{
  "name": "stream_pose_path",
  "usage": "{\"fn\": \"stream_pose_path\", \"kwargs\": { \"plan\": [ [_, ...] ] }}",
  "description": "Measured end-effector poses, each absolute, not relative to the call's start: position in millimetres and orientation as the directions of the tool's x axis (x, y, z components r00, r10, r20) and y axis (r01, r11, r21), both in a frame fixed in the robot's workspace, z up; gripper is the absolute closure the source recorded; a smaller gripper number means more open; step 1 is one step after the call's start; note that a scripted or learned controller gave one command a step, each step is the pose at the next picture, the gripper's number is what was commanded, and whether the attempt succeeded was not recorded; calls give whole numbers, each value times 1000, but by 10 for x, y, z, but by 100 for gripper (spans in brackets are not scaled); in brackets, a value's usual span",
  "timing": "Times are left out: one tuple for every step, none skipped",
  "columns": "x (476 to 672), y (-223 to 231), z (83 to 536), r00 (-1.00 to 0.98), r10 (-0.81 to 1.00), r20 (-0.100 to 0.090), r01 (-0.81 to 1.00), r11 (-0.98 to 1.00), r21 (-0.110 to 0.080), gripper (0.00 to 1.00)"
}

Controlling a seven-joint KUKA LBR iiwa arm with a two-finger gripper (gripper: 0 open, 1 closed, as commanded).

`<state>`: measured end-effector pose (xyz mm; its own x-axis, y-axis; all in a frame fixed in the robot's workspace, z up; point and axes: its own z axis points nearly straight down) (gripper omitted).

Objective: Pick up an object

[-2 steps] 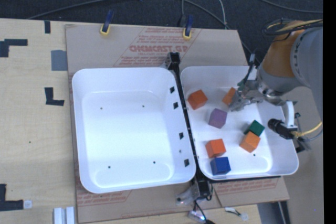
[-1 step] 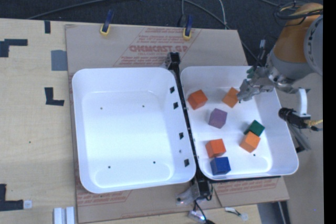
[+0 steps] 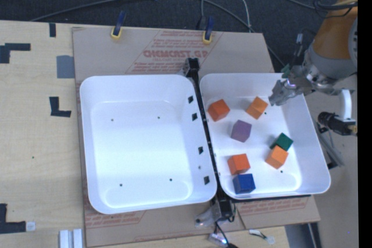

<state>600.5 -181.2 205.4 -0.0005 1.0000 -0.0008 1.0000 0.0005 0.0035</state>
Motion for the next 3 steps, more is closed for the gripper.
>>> {"fn": "stream_pose_path", "kwargs": {
  "plan": [
    [6007,-1812,2472,0,1000,-1,1000,0,3,100],
    [6091,-1216,2503,-5,1000,1,1000,5,0,100],
    [6149,-640,2548,-5,1000,1,1000,5,-1,100]
  ]
}}
